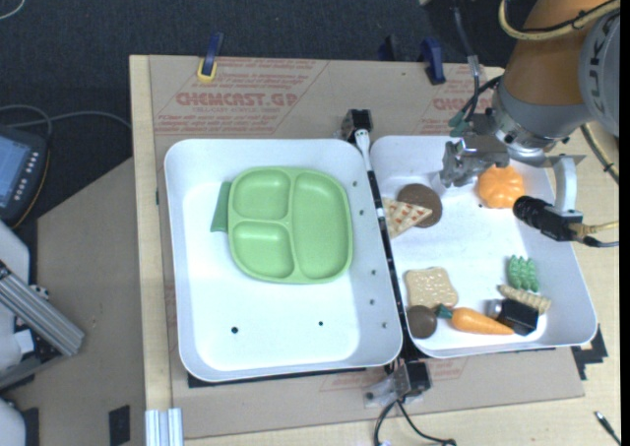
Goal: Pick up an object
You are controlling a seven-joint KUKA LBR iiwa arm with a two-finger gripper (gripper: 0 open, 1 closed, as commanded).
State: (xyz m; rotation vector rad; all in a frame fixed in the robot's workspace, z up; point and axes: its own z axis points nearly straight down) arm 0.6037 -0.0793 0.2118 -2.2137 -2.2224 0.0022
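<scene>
My gripper [461, 166] hangs over the back of the right bin [581, 282], under the orange-banded wrist. An orange fruit-shaped toy [501, 187] lies just to its right, and a brown round piece [420, 197] and a pizza slice toy [406, 216] sit just below and left of it. Nothing is visibly held. Near the bin's front lie a cracker-like bread slice [431, 286], a small brown ball [422, 320], a carrot [479, 321], a black block [516, 316] and a green ridged piece [523, 273].
The left bin [197, 267] holds a green divided plate [290, 224]. A black clip [356, 123] stands at the back where the two bins meet. A black cylinder on a cable [543, 216] hangs over the right bin's right side.
</scene>
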